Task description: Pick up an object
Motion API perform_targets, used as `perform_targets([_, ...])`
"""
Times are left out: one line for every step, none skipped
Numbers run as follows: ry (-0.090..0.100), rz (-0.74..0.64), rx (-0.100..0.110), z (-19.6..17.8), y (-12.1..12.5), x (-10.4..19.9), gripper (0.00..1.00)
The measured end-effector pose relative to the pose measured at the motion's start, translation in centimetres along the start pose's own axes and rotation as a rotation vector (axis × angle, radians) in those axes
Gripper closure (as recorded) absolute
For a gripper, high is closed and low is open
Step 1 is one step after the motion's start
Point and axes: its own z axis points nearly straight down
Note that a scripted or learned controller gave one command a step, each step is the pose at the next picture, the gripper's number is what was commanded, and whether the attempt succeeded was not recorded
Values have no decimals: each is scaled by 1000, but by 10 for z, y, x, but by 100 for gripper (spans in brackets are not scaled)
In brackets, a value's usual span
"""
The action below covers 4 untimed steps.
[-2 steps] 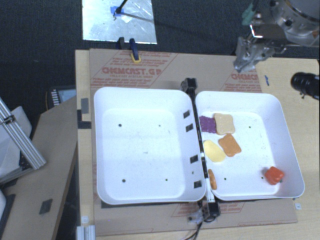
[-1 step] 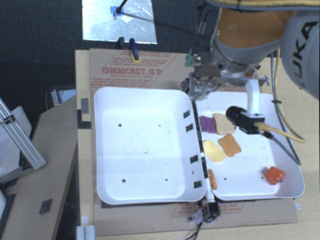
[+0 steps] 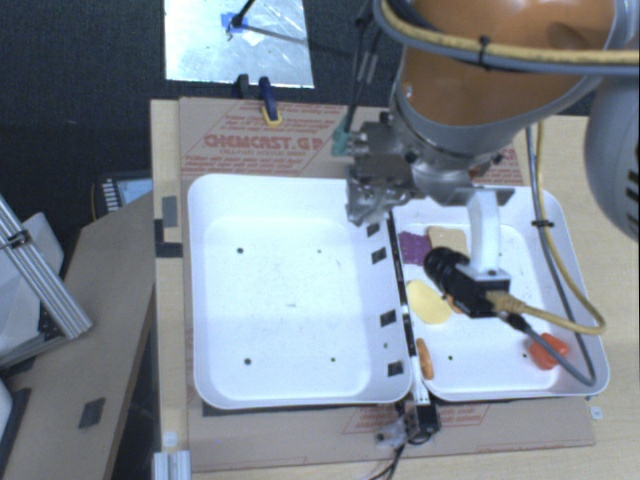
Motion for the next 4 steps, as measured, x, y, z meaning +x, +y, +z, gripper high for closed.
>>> perform_targets([0, 5, -5, -87, 14, 39, 100])
perform_targets([-8, 6, 14, 8, 38, 62, 100])
perform_targets([1, 6, -5, -89, 7, 62, 100])
perform_targets([-4, 8, 4, -83, 8, 62, 0])
